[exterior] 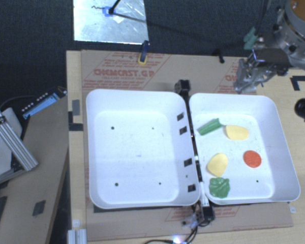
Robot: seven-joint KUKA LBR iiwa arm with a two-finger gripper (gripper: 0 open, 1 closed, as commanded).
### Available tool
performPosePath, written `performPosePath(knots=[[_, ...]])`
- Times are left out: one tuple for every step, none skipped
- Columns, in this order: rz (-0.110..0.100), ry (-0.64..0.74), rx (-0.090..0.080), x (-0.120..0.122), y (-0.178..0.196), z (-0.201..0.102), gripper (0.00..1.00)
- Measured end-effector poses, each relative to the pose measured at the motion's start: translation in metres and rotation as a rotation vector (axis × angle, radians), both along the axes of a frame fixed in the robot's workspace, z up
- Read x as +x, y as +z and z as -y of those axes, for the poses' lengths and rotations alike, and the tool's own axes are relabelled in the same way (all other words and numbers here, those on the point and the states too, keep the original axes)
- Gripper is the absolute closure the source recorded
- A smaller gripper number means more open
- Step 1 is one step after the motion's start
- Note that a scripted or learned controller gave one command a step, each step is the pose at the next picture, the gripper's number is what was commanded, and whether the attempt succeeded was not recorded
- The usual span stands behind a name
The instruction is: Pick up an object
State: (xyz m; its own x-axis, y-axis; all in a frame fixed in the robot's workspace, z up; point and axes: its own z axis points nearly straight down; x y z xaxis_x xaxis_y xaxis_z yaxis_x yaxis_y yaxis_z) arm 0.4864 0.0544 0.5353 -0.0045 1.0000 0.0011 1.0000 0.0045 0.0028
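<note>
The right white bin [272,117] holds several small items. They are a green pod-shaped piece [209,126], a yellow piece [237,132], a round orange-red piece [252,158], a second yellow piece [217,163] and a green lump [219,187]. My gripper [245,83] hangs at the end of the grey arm over the cardboard, just behind the right bin's back rim. It is apart from every item, and nothing shows in it. The nearest items are the green pod and the yellow piece, both below it in the view.
The left white bin [137,151] lies beside the right one, joined by black clips [185,131] along the shared wall. A silver sheet [111,13] lies at the back, with a yellow and blue clamp [143,56] near it. An aluminium frame [10,141] stands at the left.
</note>
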Motion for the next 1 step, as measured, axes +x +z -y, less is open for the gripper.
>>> performPosePath(knots=[[0.0,-0.001,0.0,0.0,0.0,-0.0067,1.0]])
